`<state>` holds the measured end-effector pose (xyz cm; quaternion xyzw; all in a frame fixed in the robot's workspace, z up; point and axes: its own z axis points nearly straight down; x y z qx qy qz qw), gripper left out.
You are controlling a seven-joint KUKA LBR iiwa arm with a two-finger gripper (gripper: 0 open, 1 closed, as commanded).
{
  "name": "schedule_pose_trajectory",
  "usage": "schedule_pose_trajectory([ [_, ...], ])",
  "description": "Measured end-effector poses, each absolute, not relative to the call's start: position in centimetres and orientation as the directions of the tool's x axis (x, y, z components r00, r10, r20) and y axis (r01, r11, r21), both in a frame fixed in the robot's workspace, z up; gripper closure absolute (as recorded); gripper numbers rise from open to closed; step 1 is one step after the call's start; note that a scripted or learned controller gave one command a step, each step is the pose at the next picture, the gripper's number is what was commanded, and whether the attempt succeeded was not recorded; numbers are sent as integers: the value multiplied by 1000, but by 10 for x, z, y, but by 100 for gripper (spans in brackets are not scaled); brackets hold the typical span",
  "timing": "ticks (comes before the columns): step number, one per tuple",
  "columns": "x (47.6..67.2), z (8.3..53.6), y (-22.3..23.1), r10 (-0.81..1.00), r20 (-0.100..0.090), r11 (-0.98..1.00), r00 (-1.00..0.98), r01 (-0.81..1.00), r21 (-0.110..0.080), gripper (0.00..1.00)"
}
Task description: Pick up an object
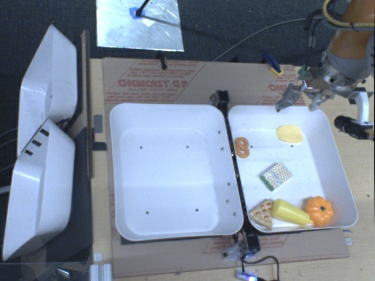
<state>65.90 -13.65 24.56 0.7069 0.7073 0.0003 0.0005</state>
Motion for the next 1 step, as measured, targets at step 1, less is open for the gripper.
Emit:
schedule_pose_trajectory([
  [1,647,136,-195,1000,1,-5,5,1000,-8,0],
])
